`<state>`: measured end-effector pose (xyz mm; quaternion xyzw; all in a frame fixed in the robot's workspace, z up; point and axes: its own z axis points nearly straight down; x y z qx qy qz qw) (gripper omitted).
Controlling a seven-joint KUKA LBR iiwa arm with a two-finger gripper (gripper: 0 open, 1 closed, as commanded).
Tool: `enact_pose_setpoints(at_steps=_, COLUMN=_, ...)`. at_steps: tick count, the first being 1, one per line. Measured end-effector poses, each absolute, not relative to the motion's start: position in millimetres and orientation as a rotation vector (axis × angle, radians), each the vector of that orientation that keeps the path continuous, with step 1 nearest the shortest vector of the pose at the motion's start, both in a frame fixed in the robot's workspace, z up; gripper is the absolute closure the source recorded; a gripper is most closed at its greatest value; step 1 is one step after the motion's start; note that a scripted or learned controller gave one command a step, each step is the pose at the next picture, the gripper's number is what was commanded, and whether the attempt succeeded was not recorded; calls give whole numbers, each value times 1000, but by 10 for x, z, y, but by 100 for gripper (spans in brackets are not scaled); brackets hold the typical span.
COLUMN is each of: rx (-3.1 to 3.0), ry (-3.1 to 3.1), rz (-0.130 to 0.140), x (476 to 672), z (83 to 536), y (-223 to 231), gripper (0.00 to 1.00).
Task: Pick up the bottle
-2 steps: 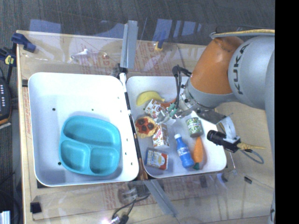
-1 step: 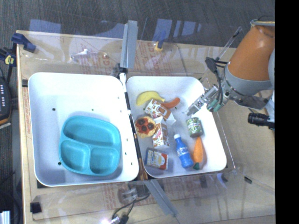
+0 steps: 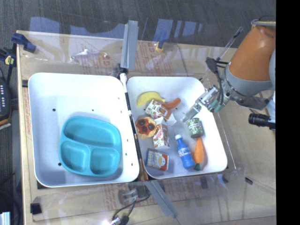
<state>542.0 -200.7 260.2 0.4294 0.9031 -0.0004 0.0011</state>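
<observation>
Approach is the step in hand: the arm [image 3: 251,55] reaches in from the right of the frame, and its hand [image 3: 196,112] hangs over the upper right part of the right-hand bin [image 3: 187,82], nothing between its fingers. The fingers look slightly parted and released, pointing down and to the left toward the bin floor.

The bottle [image 3: 184,151] lies in the lower middle of that same bin, a little below and to the left of the hand. Blue body, white cap. It is down on its side, long axis running from upper left to lower right in the frame, cap toward the upper left, base toward the bin's lower rim.

Tight company here. A carrot [image 3: 199,152] lies just beside the bottle on its right, nearly parallel. A small dark can [image 3: 195,127] sits just above, between hand and bottle. A red carton [image 3: 157,160] rests to the lower left, more packets [image 3: 154,121] above that, a banana [image 3: 149,97] at the top. In the left bin, a blue tray [image 3: 91,146], well apart.

The next move, by the look of it, calls for shifting the hand down-frame past the can, turning the fingers to close across the bottle's narrow width, and dropping between bottle and carrot without nudging either.
</observation>
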Motion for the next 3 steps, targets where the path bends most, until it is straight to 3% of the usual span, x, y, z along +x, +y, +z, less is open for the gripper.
enact_pose_setpoints(at_steps=1, rx=1141, ry=2931, rz=0, x=5116, z=1638, y=-2099, gripper=0)
enact_pose_setpoints(at_steps=2, rx=1534, ry=2743, rz=0, x=5082, z=916, y=-2109, gripper=0)
enact_pose_setpoints(at_steps=3, rx=1528, ry=2750, rz=0, x=5087, z=1013, y=-2100, gripper=100)
